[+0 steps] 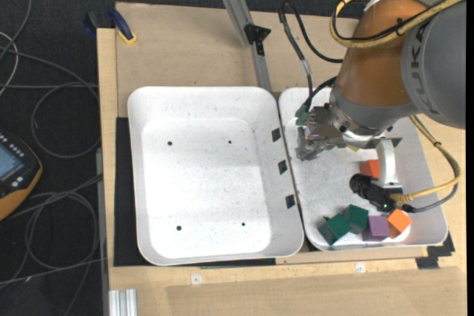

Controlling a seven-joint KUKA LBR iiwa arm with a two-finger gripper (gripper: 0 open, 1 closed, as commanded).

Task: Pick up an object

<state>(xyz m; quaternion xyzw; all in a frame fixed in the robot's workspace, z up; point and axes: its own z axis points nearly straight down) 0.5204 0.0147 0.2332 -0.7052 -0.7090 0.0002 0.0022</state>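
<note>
- In the right bin (318, 242), near its left wall: the gripper (307, 148) at the end of the arm (385, 63), low over a bare white patch.
- No toy to be seen in it. Too hard to tell if open or shut.
- Job not done yet, by the look of it: nothing lifted, every toy down in the bin.
- Toys in a bunch at the near end of the same bin: two green blocks (346, 222), a purple block (378, 226) and an orange block (399, 220), all close together.
- One more orange block (370, 168) a bit higher up, near the gripper, partly hidden by a white part.
- Left to do: probably go to one toy, grab it, lift it clear.
- To the left, touching side by side: the left bin (200, 174), white with tiny specks.
- Under both bins: a flat wooden surface (185, 33), with a small blue and yellow clip (123, 25) at its far left corner and a slanted metal pole (233, 4).
- All around: dark floor (52, 48) with many loose wires (44, 107), and a yellow box (11, 174) at the left edge.
</note>
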